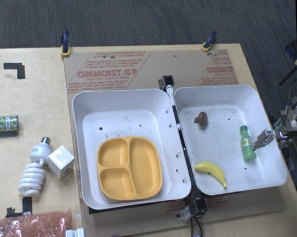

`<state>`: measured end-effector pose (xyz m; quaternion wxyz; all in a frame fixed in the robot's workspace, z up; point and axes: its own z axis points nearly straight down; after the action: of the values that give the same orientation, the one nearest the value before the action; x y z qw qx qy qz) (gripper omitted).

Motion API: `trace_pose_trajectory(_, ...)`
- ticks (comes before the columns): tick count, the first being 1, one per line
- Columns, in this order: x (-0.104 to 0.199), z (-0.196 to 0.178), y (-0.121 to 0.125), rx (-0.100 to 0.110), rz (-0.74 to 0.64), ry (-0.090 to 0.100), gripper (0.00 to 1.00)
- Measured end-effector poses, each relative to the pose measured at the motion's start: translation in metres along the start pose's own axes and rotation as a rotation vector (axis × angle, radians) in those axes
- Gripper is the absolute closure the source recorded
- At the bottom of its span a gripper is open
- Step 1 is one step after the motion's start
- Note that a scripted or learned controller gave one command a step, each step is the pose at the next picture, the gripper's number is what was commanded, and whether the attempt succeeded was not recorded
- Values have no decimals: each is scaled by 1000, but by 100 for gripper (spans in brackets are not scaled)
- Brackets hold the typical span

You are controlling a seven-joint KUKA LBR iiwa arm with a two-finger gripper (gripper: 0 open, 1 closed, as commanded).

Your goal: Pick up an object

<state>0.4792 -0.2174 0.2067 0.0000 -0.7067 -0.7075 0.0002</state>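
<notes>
Camera view: looks down at a slant on two white bins side by side on the worktop [34, 96].
Gripper: the gripper [264, 138] enters at the right rim of the right bin [221, 95], its metal tip reaching just over the rim toward the bin's inside.
Jaws: too small and too edge-on to tell whether they are spread or pressed together; nothing can be seen pinched between them.
Nearest thing: a green bottle [247, 143] lies on the right bin's floor, just beside the gripper's tip on its left.
Bottle's long axis: runs roughly up and down the picture, cap end toward the top, so it lies crosswise to the way the gripper reaches in.
Other candidates: a banana [212, 172] lies lower and further left in the same bin, slanting down to the right; a small brown object [201, 119] sits near the bin's upper middle, well apart from the gripper.
Left bin: the left bin [118, 99] holds a yellow divided plate [129, 167], far from the gripper.
Judgement: the bottle is likely the pick, since a short move left and down would bring the jaws over it, closing across its narrow width.
Risk: the bottle is round and could roll away if touched off-centre.
</notes>
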Motion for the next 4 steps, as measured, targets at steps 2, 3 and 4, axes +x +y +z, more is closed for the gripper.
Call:
trace_pose_trajectory(2,86,113,1,-10,5,-6,0)
trace_pose_trajectory(3,120,114,101,-1,-1,-1,0)
trace_pose_trajectory(4,119,104,101,-1,-4,-2,100)
